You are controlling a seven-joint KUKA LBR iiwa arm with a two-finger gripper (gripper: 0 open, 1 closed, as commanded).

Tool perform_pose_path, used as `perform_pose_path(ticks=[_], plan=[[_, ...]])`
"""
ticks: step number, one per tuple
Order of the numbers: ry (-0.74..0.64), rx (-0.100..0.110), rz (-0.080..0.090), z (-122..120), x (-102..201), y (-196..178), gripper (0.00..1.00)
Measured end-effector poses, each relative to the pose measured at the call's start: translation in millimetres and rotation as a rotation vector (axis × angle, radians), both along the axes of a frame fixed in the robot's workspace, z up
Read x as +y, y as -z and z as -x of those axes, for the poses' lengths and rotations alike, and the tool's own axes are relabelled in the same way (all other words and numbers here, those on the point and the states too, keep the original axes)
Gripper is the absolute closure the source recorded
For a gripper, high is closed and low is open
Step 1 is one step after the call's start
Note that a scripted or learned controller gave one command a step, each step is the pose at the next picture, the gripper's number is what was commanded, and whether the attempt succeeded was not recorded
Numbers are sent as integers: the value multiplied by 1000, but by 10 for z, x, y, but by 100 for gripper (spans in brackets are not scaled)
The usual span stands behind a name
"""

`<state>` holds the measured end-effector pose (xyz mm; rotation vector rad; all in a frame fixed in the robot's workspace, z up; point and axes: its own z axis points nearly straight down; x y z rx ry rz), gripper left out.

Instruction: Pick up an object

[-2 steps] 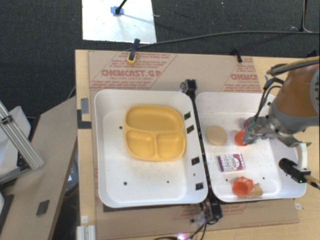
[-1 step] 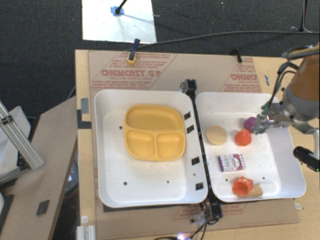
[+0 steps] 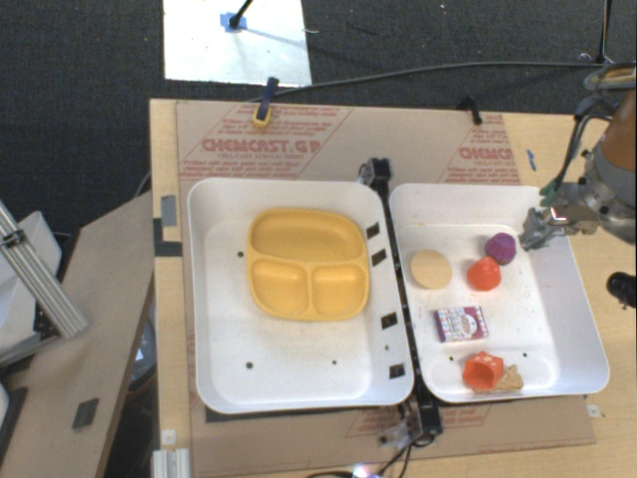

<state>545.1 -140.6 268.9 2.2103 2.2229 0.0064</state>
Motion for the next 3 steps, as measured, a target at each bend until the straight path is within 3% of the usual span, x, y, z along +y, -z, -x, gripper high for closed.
perform_pose_path(ticks=[3], plan=[[-4, 6, -4, 49, 1643, 189, 100]])
